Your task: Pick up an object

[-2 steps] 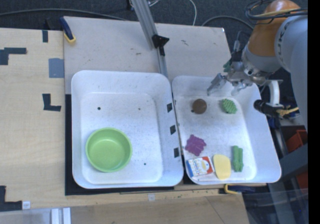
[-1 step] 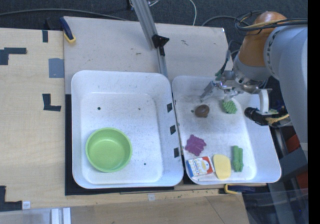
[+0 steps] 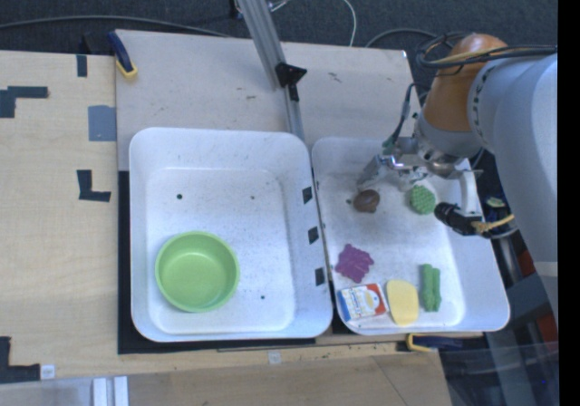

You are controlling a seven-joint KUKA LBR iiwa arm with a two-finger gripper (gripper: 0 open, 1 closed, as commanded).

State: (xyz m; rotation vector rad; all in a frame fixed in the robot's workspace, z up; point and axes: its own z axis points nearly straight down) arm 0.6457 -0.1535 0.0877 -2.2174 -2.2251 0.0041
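My gripper [image 3: 392,178] hangs over the far part of the right bin [image 3: 480,304], its fingers spread open with nothing between them. A small brown lump [image 3: 366,201] lies just below the left finger [image 3: 369,177]. A green knobbly ball [image 3: 422,199] lies just below the right finger. Nearer the front of that bin lie a purple flower-shaped piece [image 3: 353,262], a white and red packet [image 3: 362,303], a yellow piece [image 3: 402,301] and a green stick-shaped piece [image 3: 430,287].
The left bin [image 3: 145,169] holds a green bowl [image 3: 197,270] at its front left. A grey metal pole [image 3: 263,19] slants down to the bins' shared far corner. Black cables [image 3: 462,218] hang beside the wrist at the right.
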